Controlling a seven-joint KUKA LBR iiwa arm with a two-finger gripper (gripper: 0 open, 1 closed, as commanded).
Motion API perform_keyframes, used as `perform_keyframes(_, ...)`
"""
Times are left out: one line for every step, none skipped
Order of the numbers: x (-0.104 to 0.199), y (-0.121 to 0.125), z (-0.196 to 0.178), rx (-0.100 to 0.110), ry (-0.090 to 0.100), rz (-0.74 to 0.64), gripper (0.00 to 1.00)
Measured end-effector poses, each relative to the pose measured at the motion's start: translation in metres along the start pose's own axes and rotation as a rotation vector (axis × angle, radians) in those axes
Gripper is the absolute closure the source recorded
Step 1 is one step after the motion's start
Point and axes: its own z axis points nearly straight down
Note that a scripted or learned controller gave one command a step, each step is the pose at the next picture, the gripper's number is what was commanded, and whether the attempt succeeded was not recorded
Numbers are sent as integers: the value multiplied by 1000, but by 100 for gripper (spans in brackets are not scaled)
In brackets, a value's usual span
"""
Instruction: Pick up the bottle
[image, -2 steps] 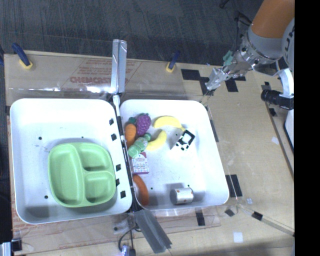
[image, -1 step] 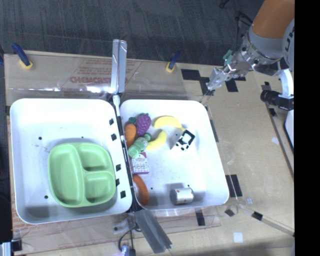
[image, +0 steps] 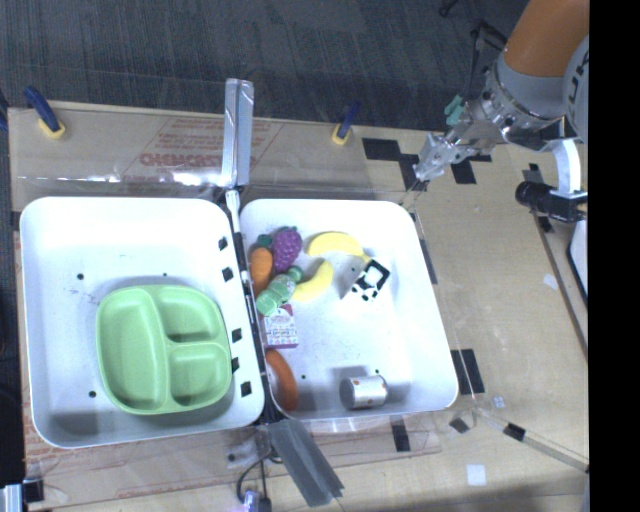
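The gripper (image: 432, 165) hangs above the bench just beyond the right bin's (image: 425, 330) far right corner, nothing between its fingers; whether they're parted, I cannot tell. The green bottle (image: 275, 292) lies tilted by that bin's left wall, touching the carrot (image: 261, 266) and banana (image: 314, 281), purple grapes (image: 287, 243) just beyond. A green divided tray (image: 165, 347) sits in the left bin (image: 60, 250).

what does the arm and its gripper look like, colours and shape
The arm is a rounded grey body with a broad orange band above the wrist. Below it sits a cluttered metallic grey wrist block with a small teal part. The gripper is slim and silvery, tapering toward its tip.
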Motion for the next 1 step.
perform_keyframes(0,0,-17,1,1,49,100)
